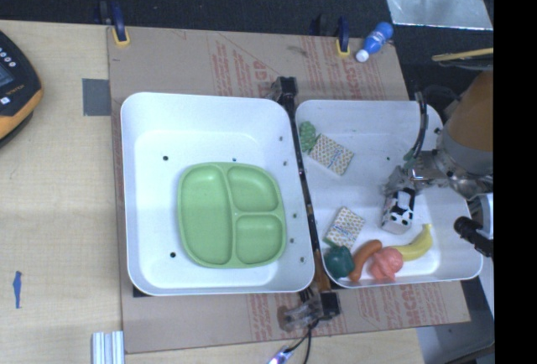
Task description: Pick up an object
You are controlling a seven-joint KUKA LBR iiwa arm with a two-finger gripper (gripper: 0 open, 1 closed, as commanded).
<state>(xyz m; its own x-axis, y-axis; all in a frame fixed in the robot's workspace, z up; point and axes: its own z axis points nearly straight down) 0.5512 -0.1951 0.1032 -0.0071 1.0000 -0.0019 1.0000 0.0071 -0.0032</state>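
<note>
The gripper [406, 189] is low in the right bin [369, 123], directly over a black-and-white cow toy [399, 212]. I cannot tell if it is open or if it grips the toy. Near the front wall of this bin lie a banana [414, 245], a pink piece [385, 263], a carrot [364, 257] and a dark green piece [339, 260]. Two patterned packets [332, 154] lie further left. The left bin [147, 186] holds a green divided plate [230, 214].
</note>
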